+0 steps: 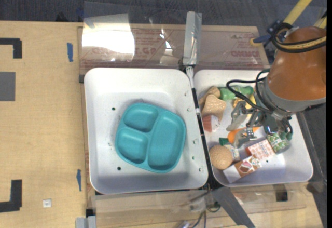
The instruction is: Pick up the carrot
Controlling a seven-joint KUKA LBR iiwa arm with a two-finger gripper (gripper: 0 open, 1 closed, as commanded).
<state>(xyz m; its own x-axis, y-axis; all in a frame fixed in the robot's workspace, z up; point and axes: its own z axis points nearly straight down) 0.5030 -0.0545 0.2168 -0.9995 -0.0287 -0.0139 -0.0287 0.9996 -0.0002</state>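
Observation:
The carrot (233,134) is a small orange piece with a green end, lying near the middle of the right bin (298,170). My gripper (244,124) hangs low over the bin, right above and just right of the carrot and partly covering it. From this angle I cannot make out whether it touches the carrot. The arm's orange band (301,68) fills the bin's upper right and hides what lies beneath it.
Around the carrot lie a tan bread piece (213,103), a round tan roll (220,157), a green item (236,92), red-and-white packets (259,150) and a green packet (280,142). The left bin (98,86) holds a teal divided plate (150,137).

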